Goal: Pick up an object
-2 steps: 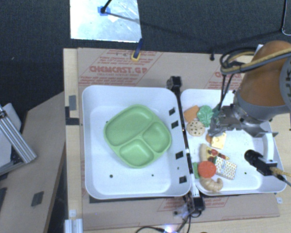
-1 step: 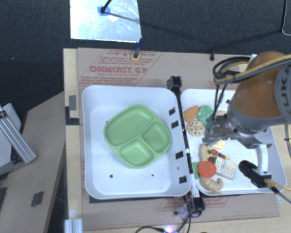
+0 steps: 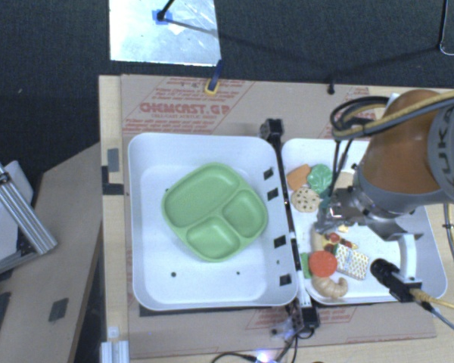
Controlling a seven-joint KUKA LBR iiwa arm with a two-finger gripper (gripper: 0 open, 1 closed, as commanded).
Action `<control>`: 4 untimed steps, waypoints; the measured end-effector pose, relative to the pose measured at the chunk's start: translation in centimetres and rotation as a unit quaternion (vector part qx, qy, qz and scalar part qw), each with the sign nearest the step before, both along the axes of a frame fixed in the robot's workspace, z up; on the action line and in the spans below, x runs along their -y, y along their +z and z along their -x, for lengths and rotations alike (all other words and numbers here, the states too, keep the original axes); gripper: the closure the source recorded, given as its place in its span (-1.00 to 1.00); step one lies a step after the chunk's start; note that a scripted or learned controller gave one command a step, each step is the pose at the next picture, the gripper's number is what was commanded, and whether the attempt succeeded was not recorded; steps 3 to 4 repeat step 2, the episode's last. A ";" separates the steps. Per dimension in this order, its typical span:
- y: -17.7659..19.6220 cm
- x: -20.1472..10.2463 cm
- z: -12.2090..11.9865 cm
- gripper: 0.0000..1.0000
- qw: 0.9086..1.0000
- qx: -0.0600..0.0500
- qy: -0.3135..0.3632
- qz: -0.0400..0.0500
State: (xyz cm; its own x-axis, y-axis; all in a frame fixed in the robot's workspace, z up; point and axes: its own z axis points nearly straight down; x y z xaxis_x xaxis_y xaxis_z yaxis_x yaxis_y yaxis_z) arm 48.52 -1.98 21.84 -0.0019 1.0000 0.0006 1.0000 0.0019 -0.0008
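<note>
Arm: the grey KUKA arm with its orange band (image 3: pixel 408 146) reaches in from the right and hangs over the right bin (image 3: pixel 431 274).
Gripper: the gripper (image 3: pixel 331 216) sits low over the left part of the right bin; whether it is released or clenched I cannot tell, and nothing shows as held.
Toy food: a cluster of small items lies along the right bin's left side, under and around the gripper.
Above the gripper: an orange piece (image 3: pixel 298 177), a green leafy piece (image 3: pixel 319 177) just beside it, and a chocolate-chip cookie (image 3: pixel 306 200) a little lower.
Below the gripper: a red tomato-like piece (image 3: pixel 323 264), a patterned cracker-like piece (image 3: pixel 352 262) touching it, and a tan croissant (image 3: pixel 330 286) near the bin's front edge.
Left bin: the left bin (image 3: pixel 147 203) holds a green divided plate (image 3: pixel 215 211), well apart from the gripper.
In the way: the black divider (image 3: pixel 284 203) between the bins stands just beside the food cluster.
</note>
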 end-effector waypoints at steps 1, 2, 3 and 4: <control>0.7 -1.1 -1.3 1.00 1.000 0.002 0.002 0.000; 1.3 0.7 -0.6 1.00 1.000 0.002 -0.001 0.000; 1.3 0.7 -0.6 1.00 1.000 0.002 -0.001 0.000; 1.3 0.7 -0.6 1.00 1.000 0.002 -0.001 0.000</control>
